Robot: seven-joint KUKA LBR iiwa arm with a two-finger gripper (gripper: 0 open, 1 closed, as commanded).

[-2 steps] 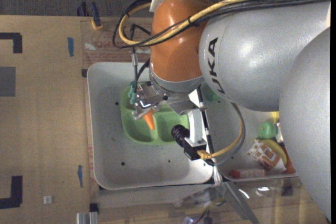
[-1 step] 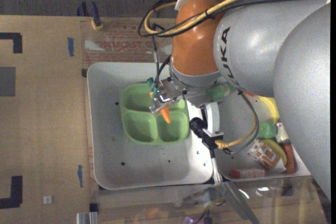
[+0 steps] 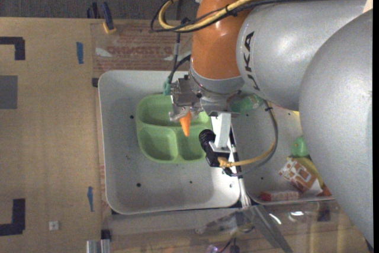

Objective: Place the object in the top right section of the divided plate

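Two white bins sit side by side on my bench [image 3: 47, 145], and I'm looking down on them at a slant. Biggest in my view is the arm [image 3: 320, 68], grey and bulky, reaching in from the right, its orange band [image 3: 216, 32] sitting above the wrist, with yellow and black cables looped over it. Under the arm lies the left bin [image 3: 160, 186], a shallow white tray with rounded corners; the right bin [image 3: 278, 186] is mostly covered by the arm, and I see only its lower part. In the left bin rests the plate [image 3: 155, 142], light green and divided into sections, its right side partly hidden by the wrist. Down in the right bin I make out a snack pack [image 3: 299, 175] in orange and white, a small green thing [image 3: 299, 145] just above it, and a red-and-white item [image 3: 278, 195] near the bin's lower wall. The gripper [image 3: 183, 118] hangs over the plate's upper right part. Its fingers are closed on the carrot [image 3: 185, 124], a small orange piece that points down from the fingertips over the plate. Whether the carrot touches the plate I cannot tell from here.
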